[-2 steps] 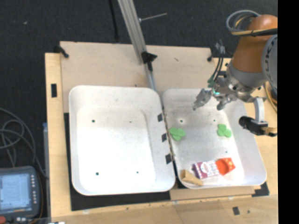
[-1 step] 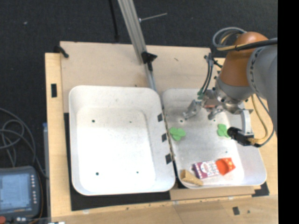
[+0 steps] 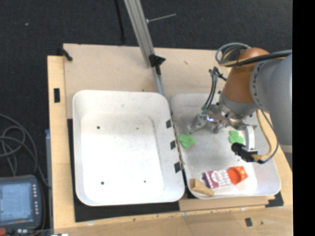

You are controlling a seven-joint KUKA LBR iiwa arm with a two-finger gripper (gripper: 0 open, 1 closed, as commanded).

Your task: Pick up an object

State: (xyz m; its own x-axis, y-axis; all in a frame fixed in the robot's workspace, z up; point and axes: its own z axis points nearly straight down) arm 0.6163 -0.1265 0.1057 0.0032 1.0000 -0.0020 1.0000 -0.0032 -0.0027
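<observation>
Right bin (image 3: 268,183): arm (image 3: 246,82) hides far corner; green piece (image 3: 236,137) half-covered.

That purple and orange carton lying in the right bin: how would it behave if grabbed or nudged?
The carton lies flat on its side, so it likely slides rather than tips. Its boxy shape suggests fairly stiff walls. It lies close to the bin's near rim, which may crowd a grasp.

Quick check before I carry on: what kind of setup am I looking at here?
Probably a lab bin-picking test bench: two shallow white bins on a plywood bench, an aluminium camera mast, and a teach pendant on dark carpet.
</observation>
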